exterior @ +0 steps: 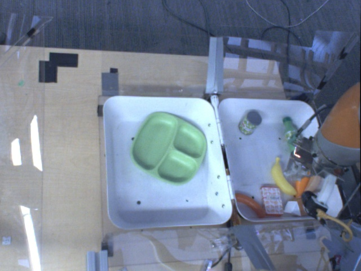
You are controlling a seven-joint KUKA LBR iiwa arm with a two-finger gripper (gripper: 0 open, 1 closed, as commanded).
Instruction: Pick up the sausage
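Plainly, the sausage (251, 204) lies in the right bin's (256, 151) near-left corner, its long axis slanting along the near wall, just beside a red-and-white packet (271, 200). The claw (304, 154) sits at the bin's right side, so the sausage lies leftward and nearer, beyond the banana (281, 178). Whether the claw is open cannot be told.

My bench (56, 179) is pale wood. Two shallow white bins sit on it side by side, their inner edges meeting: the left bin (121, 199) and the right bin (248, 162). A black L-shaped mark (56, 65) lies flat toward the far left corner.
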